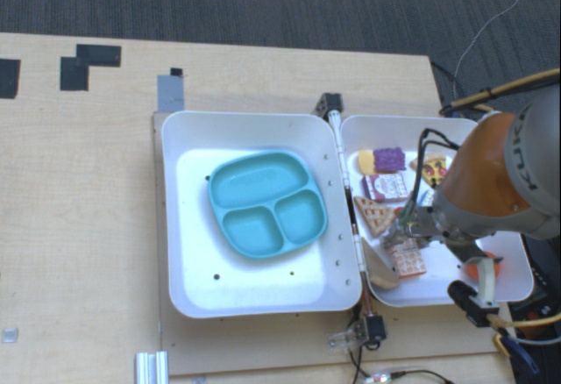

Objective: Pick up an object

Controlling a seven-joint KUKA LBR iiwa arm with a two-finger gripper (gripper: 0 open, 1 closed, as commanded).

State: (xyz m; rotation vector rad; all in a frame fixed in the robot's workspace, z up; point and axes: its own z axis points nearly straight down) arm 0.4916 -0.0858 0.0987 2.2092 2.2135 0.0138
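My gripper (406, 238) reaches down into the right bin (517, 284), near its left side. Directly beneath it lies a small reddish-brown packet (408, 262), touching or nearly touching the tip. A tan triangular waffle piece (375, 217) lies just left of the gripper. Behind it are a purple and white packet (387, 188), a purple block (388, 160) and a yellow piece (365, 163). A yellow and red item (433, 170) peeks out beside the arm. A beige rounded object (380, 269) rests at the bin's front left corner. The arm hides the bin's middle.
The left bin (191, 286) holds a teal divided plate (266, 203). A ridge (344, 198) separates the two bins. An orange item (483, 268) shows at the right bin's front, under the arm. Cables and clamps sit at the bench's front edge (364, 331).
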